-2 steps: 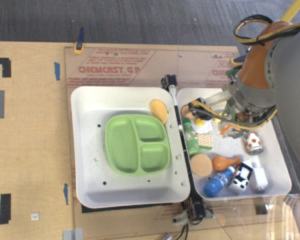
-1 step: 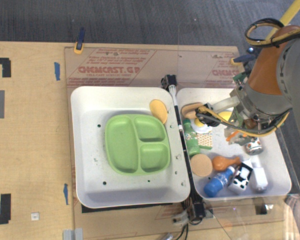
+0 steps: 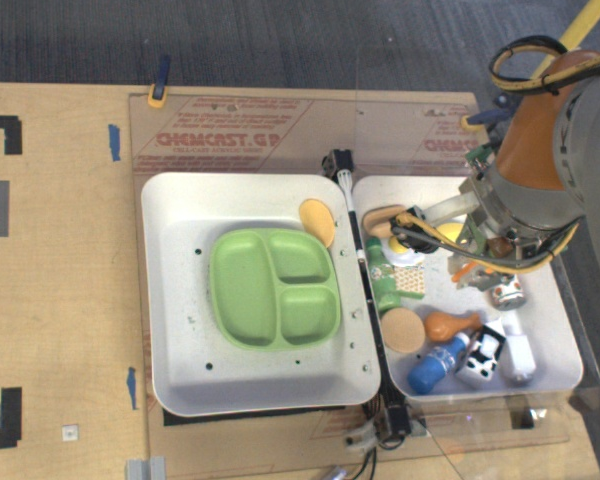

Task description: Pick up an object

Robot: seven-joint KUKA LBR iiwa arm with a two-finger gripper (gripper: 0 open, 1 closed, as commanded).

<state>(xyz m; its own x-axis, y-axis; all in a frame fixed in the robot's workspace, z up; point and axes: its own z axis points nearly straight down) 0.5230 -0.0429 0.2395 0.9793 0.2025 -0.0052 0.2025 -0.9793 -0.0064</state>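
Camera view: toys crowd the right bin [image 3: 565, 340] — a blue bottle [image 3: 435, 365], an orange piece [image 3: 450, 323], a tan disc [image 3: 402, 330] and a yellow item [image 3: 448, 233] — beneath the arm's claw [image 3: 420, 228], which is lowered over the bin's far end, its grip impossible to tell. Alongside, the left bin [image 3: 170, 298] holds a green divided plate [image 3: 275, 288] and a yellow-orange object [image 3: 318, 220] on the worktop [image 3: 60, 268].

Left of my gripper [image 3: 412, 226], toys crowd the right bin [image 3: 565, 353]: a green bottle [image 3: 383, 276] just below-left, a tan disc [image 3: 402, 330], an orange piece [image 3: 450, 323], a blue bottle [image 3: 435, 365] lower down.
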